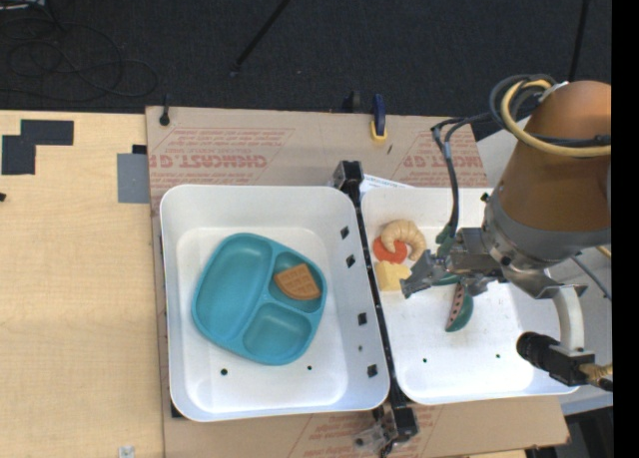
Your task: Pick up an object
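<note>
My gripper (419, 276) hangs low over the right bin (469, 371), reaching in from the right under the grey and orange arm (554, 177). Just left of it lie a tan croissant (402, 234), a red piece (389, 249) and a yellow block (386, 274), close together by the bin's left wall. A slim teal-green object (457, 308) lies just below the wrist, partly hidden by the arm. In the left bin (200, 386) a blue divided plate (245, 311) carries a brown waffle-like piece (298, 282) in its upper right section.
A black divider (364, 286) runs between the two bins. Cables (451, 172) loop from the arm over the right bin's back. Cardboard (250, 152) lies under the bins, with a blue clamp (378, 117) at its far edge.
</note>
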### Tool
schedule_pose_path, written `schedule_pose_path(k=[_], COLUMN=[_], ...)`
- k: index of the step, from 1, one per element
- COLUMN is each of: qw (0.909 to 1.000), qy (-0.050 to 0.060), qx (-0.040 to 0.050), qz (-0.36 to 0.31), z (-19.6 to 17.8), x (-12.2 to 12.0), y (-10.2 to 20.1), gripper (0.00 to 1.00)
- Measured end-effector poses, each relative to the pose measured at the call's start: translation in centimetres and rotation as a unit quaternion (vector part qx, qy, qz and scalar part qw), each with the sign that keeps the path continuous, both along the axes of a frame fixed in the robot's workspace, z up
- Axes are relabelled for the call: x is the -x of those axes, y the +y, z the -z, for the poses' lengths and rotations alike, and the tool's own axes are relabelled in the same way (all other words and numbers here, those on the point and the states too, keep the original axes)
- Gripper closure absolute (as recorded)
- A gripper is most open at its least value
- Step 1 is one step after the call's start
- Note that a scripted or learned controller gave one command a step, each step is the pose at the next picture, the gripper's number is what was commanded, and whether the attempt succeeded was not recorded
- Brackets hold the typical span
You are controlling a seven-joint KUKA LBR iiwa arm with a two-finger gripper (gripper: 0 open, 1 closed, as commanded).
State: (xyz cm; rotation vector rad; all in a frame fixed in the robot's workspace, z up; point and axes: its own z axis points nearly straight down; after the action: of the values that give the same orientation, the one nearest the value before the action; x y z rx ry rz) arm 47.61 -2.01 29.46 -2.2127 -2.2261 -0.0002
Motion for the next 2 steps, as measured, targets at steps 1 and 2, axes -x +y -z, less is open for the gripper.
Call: schedule_pose_path(k=[1,2], qw=[1.0000,1.0000], qy=[-0.007,0.001], qx=[0.0008,0.0021], qz=[0.000,-0.001], z=[-9.99,-10.34], x=[-6.63,-6.27], y=[5.90,5.76], gripper=[0.00,1.00])
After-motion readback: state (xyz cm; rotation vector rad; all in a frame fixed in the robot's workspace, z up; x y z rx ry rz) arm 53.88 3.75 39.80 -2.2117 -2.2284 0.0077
